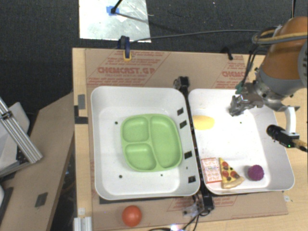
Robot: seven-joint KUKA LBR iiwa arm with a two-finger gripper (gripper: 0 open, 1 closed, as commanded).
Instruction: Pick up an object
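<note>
Bright, even overhead light; soft shadows, slightly grainy, mostly sharp.

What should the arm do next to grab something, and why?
Probably slide left and lower toward the yellow object. The gripper hangs over bare floor of the right bin, and that object lies nearest, apart from the others.

Mostly plastic, matt to slightly glossy.
Bins (144,97) smooth white plastic; green tray (150,142) matt plastic; board (159,66) printed brown cardboard; foil sheet (113,13) crinkled, shiny.
</note>
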